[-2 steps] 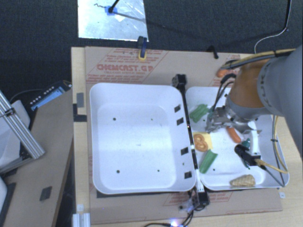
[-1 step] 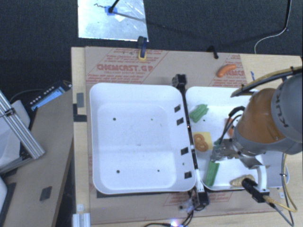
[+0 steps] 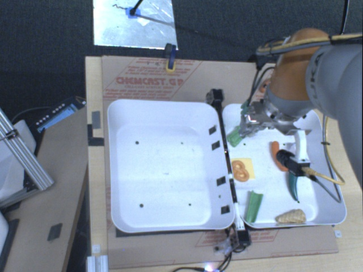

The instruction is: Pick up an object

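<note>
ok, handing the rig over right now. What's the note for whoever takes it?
Hand: low over the right bin, at its left side toward the view's top, right next to a green block. Cannot tell whether it has a grip.
Also in that bin: orange-and-yellow piece, second green block, tan piece, orange piece, teal piece.
Done: approach to the green block.
Left: confirm a grasp and lift one object out.
</note>
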`<state>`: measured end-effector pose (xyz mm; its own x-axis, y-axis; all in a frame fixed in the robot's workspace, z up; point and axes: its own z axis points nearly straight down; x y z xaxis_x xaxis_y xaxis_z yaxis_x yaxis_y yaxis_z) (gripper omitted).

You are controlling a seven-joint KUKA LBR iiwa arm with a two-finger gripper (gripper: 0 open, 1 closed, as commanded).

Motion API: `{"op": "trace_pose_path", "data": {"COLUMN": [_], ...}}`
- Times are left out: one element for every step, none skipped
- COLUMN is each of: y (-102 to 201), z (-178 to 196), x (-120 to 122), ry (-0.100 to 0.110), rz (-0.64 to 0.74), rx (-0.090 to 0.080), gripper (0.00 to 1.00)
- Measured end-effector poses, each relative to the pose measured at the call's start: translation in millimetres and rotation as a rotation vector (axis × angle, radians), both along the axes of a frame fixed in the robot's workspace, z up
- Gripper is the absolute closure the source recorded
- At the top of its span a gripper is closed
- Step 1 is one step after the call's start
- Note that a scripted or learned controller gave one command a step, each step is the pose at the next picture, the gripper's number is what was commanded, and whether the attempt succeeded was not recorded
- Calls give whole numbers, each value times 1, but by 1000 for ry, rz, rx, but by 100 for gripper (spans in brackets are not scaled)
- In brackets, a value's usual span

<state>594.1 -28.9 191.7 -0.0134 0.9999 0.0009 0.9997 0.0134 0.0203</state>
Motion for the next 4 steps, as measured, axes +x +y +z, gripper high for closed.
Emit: {"op": "trace_pose_path", "data": {"y": [79,108,231,266], "z": [57,-11,135,8], "x": [79,74,40,-3], "ry": [5,24,4,33], "rz": [0,-6,5,-5], "rx": [2,0,9,-2], "gripper": [100,100,100,100]}}
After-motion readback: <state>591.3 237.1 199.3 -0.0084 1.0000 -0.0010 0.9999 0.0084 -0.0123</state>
